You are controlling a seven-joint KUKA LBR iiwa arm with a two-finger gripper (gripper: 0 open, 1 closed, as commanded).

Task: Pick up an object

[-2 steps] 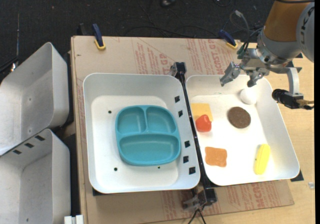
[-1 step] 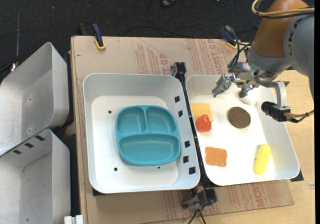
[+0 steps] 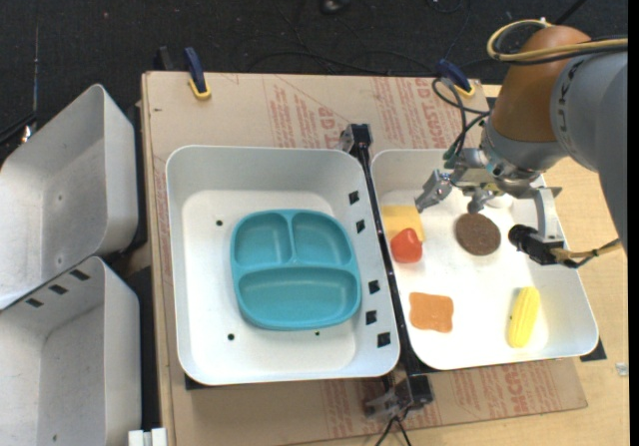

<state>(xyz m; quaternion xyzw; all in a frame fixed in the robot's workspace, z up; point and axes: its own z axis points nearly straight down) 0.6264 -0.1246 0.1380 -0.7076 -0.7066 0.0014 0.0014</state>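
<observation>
The right bin (image 3: 569, 339) holds a brown round patty (image 3: 478, 234), a red tomato-like piece (image 3: 406, 246) against a yellow block (image 3: 401, 222), an orange flat piece (image 3: 431, 311) and a yellow corn cob (image 3: 522, 316). My gripper (image 3: 457, 193) hangs over the back of this bin, just above and left of the patty. Its two fingers are spread apart with nothing between them.
A teal divided plate (image 3: 296, 267) lies in the left bin (image 3: 190, 185). Two more white bins (image 3: 60, 195) stand off the bench at the left. A black divider (image 3: 374, 234) with clips runs between the two bins. Blue-yellow clamps (image 3: 197, 75) hold the board's back edge.
</observation>
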